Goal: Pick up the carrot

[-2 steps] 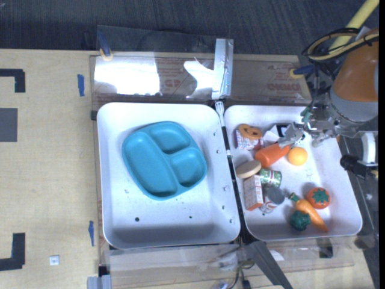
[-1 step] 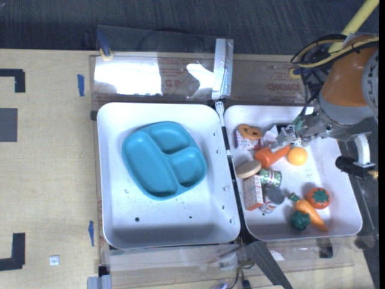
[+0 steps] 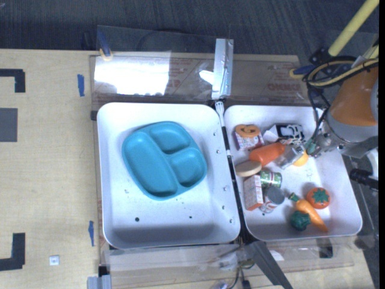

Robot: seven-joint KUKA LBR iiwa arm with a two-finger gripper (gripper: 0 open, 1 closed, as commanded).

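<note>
Nearest me, at about 5 o'clock in the right bin [image 3: 356, 220], lies the carrot [image 3: 314, 213]. It is a small orange cone, flat on the floor, tip pointing toward 4 o'clock, with its green top [image 3: 299, 221] at the inner end. A tomato [image 3: 318, 197] sits just at its 12 o'clock, touching or nearly so.

The gripper [image 3: 299, 151] hangs farther back, near 1 o'clock in the bin, just beside a larger orange piece [image 3: 266, 153]. I cannot tell whether it is open or closed, and nothing shows held in it.

To do this well, I judge the arm should come toward 6 o'clock and drop over the cone's middle. It should close across the narrow width, keeping off the tomato and the bin wall. The cone tapers, so a grip near the tip may slip.

A packet [image 3: 252, 192] and a can [image 3: 269, 178] crowd the bin's 9 o'clock side.

The left bin [image 3: 120, 221] holds a blue tray [image 3: 163, 158]. Both bins sit on a pale wooden bench [image 3: 48, 161]. Beyond them stands a clear sheet [image 3: 156, 71], then dark carpet [image 3: 180, 5], with a yellow bar [image 3: 361, 17] at 1 o'clock.
</note>
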